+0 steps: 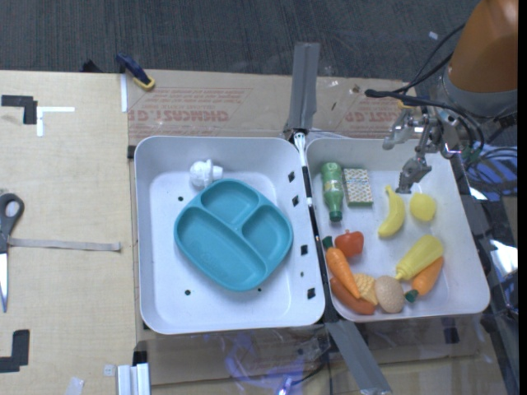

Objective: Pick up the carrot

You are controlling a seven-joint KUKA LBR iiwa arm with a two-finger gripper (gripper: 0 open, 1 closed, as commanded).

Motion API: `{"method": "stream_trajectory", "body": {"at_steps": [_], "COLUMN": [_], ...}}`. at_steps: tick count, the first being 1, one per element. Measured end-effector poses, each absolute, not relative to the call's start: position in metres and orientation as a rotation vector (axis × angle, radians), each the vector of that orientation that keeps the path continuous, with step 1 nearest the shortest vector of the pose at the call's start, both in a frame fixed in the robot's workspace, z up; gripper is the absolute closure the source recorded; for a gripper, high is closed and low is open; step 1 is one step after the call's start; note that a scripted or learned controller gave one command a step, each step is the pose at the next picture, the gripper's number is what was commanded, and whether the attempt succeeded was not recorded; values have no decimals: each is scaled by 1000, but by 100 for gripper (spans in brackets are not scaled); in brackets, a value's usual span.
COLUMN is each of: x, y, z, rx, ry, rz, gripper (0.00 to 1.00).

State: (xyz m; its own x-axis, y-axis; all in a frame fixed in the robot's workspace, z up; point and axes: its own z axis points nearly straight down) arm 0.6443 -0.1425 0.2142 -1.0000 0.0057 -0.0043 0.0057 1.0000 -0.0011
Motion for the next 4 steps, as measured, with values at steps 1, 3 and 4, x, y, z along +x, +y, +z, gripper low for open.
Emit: {"method": "stream_trajectory", "body": {"at_steps": [1,3,4], "x": [595,486,491], "y": [-199,-222,-220], "z": [278,152,124], "rx": [-472,-1003,-1416], "ry": [3099,2974,2799], "rz": [-4,-2,-4], "gripper": [0,0,0]}}
